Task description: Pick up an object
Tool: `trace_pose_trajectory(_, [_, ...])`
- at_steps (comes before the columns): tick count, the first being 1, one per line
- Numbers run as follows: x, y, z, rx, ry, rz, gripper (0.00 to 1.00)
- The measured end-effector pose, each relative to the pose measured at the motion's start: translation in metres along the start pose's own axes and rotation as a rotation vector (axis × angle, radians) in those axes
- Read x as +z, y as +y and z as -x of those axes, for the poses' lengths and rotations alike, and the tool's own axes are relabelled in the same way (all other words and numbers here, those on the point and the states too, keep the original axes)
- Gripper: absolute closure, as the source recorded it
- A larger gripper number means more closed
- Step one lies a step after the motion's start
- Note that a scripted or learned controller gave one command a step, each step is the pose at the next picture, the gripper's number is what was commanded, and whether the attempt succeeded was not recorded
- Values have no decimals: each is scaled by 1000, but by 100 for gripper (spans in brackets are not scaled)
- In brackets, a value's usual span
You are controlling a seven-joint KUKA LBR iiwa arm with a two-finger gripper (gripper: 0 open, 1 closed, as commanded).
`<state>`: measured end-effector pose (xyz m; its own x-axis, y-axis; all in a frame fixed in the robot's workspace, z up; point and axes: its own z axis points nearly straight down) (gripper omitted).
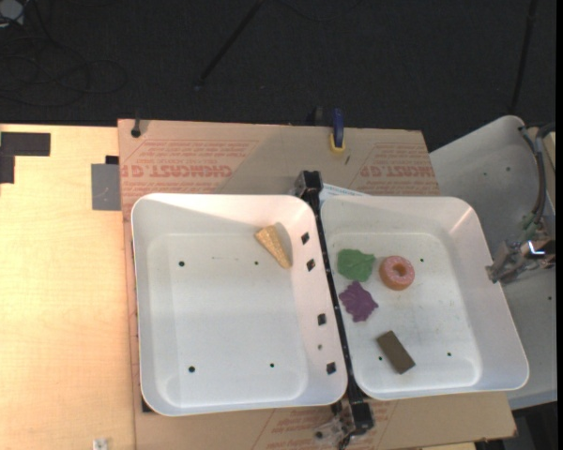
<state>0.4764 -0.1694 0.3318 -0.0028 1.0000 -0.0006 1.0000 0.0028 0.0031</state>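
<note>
Beyond the right bin's (507,345) right rim hung the gripper (518,259), its grip state impossible to tell; the pink donut (397,272) lay nearest, leftward inside that bin.

Bench (47,298), cardboard sheet (216,162), two bins (155,251)

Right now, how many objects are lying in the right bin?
4: a green lump near the divider, a pink donut beside it, a purple lump below, a brown block nearest the front.
</note>
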Motion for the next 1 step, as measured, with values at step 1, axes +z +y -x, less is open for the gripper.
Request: trace_pose_trajectory(1, [29,-1,-86,-5,4,-9,100])
